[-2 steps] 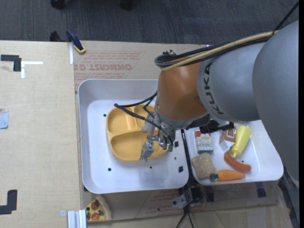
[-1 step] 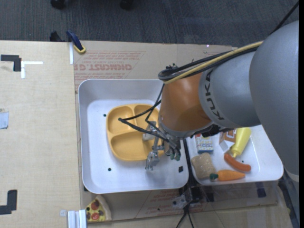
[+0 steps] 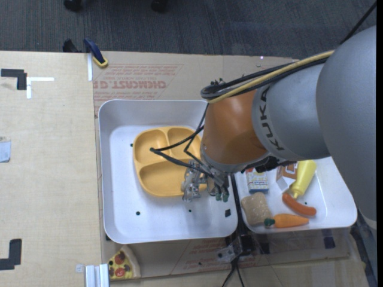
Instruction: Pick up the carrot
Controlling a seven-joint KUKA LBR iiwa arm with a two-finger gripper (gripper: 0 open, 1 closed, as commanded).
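The carrot, orange with a green stub, lies on its side near the front edge of the right bin. My gripper hangs over the left bin, at the front right corner of a yellow divided plate. It is well to the left of the carrot, across the wall between the bins. Its fingers stand apart with nothing between them, so it is open. The grey arm and its orange band hide the back of the right bin.
In the right bin, a red sausage lies just behind the carrot, a yellow bottle behind that, a brown block to the carrot's left and a small carton further back. A toy pizza slice lies on the bench in front of the left bin.
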